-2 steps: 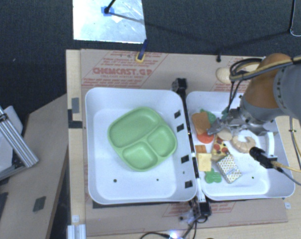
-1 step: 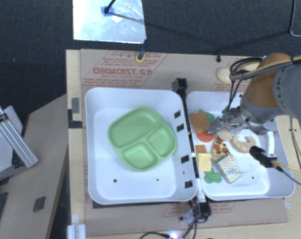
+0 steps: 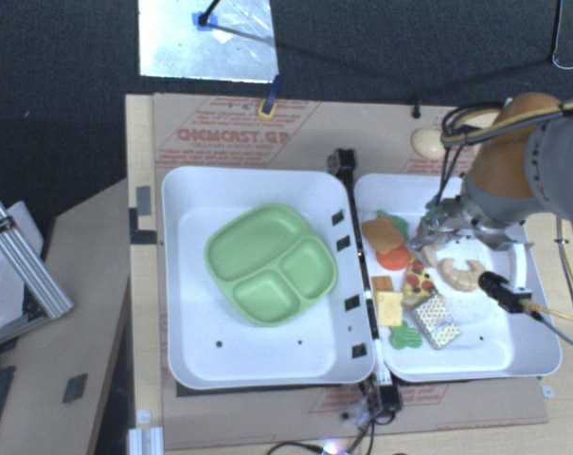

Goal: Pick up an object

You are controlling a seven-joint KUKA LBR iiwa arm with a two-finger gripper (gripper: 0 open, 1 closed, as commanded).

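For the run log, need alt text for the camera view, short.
A grey arm's gripper hangs low in the right white bin over a cluster of toy food, beside a croissant and a pizza slice. The left white bin holds a green divided plate.

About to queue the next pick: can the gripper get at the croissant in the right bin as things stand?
Probably yes. The gripper hangs over the right bin, just beside the croissant, which lies bare-topped with nothing on it; the pizza slice sits close on one side.
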